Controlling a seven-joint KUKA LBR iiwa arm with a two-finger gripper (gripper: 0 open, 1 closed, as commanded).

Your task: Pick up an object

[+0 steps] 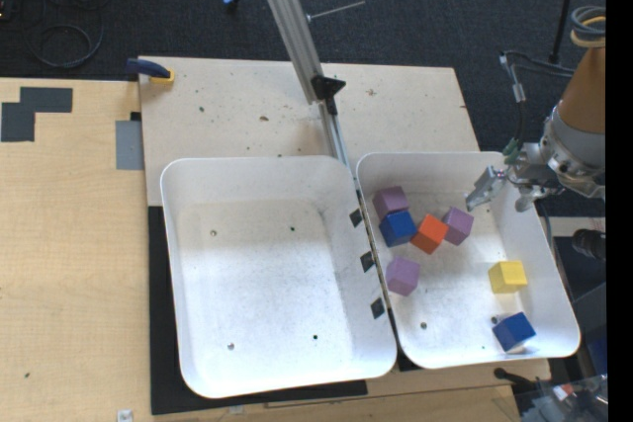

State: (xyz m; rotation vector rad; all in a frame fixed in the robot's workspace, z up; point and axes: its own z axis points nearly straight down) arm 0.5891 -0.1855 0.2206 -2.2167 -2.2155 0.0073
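Over the right bin (566, 306), near its upper right corner, the gripper (502, 192) hangs with its two fingers apart, and nothing is between them. No block is lifted, so I judge the task is at its beginning: a block must be chosen, gripped and raised. All blocks lie on the floor of this bin. Closest to the gripper is a purple block (458, 224), which touches an orange block (430, 233); just beside that is a blue block (398, 227). A yellow block (507, 276) lies apart, with free space around it.
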